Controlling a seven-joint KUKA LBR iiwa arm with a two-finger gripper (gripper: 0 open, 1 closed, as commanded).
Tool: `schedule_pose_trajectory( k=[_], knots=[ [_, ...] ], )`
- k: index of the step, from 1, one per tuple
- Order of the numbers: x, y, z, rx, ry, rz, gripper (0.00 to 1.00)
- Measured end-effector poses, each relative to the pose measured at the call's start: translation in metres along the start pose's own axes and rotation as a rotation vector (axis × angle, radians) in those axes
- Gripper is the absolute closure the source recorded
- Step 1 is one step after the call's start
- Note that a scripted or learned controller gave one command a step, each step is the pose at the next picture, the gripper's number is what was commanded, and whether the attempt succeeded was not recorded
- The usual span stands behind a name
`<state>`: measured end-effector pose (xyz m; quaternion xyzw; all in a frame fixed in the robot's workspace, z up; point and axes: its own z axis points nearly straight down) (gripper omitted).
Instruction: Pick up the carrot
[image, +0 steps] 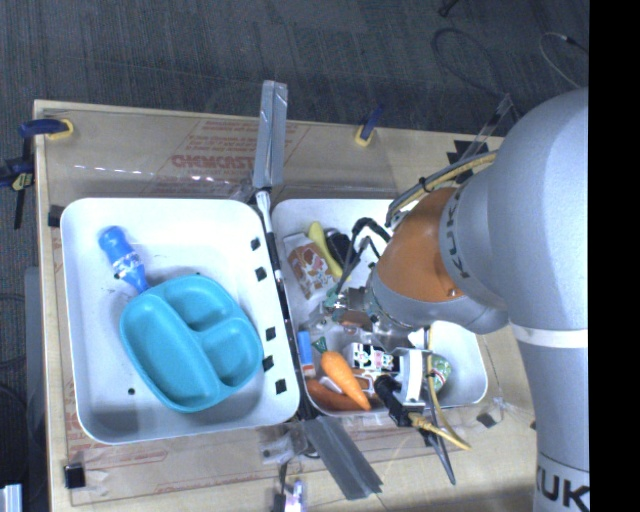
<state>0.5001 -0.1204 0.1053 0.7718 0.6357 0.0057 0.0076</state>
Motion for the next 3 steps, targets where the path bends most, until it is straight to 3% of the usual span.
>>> schedule_pose_trajectory(
  k=[1, 2, 3],
  knots=[
    [0.009, -0.013, 0.004, -0.029, -0.013, -0.042, 0.0],
    [0.011, -0.014, -0.004, -0.02, -0.008, -0.051, 1.0],
    [0.072, -0.036, -0.086, 0.023, 0.0, 0.194, 1.0]
  ],
)
